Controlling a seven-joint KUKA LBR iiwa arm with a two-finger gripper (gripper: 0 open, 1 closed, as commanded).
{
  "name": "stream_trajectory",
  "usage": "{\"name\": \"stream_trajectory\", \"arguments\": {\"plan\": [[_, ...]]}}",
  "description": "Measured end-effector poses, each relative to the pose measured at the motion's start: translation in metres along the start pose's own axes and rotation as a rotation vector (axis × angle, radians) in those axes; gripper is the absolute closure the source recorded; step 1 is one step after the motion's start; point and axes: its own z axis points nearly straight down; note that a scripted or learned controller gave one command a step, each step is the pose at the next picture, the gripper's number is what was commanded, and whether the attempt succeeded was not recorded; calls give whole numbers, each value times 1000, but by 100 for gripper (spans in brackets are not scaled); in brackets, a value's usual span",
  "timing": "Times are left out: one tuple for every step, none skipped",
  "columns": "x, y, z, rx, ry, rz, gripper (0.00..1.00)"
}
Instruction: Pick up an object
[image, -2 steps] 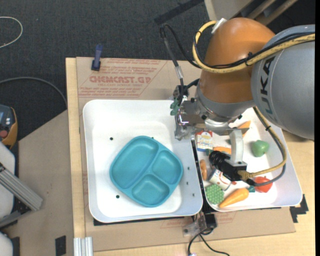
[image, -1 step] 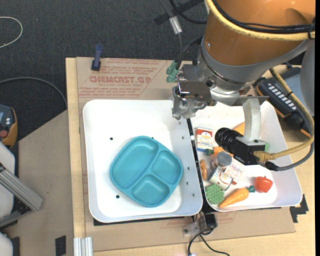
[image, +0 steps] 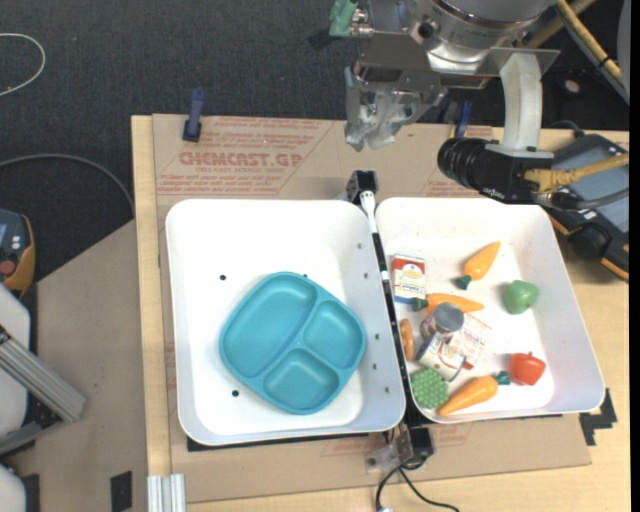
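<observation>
The tan cardboard-covered desk (image: 250, 160) carries two shallow white plastic bins. The left bin (image: 190, 300) holds a teal three-compartment plate (image: 292, 342); the right bin (image: 560, 260) holds my candidates, heaped toward seven o'clock. My claw (image: 372, 118) hangs at twelve o'clock, above the seam, pinching nothing; whether it is spread or pressed together I cannot tell. At the right bin's six o'clock lies an orange plastic carrot (image: 468, 394); a green pepper (image: 519, 296) sits alone at three. Descending into the tangled pile, I risk nudging neighbours and closing on air.
</observation>
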Motion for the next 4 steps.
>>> {"name": "stream_trajectory", "arguments": {"plan": [[-26,-50,86,25,-6,6,100],[51,-46,1,5,3,-7,100],[47,-45,-5,11,-2,-1,100],[46,-48,88,25,-8,5,100]]}}
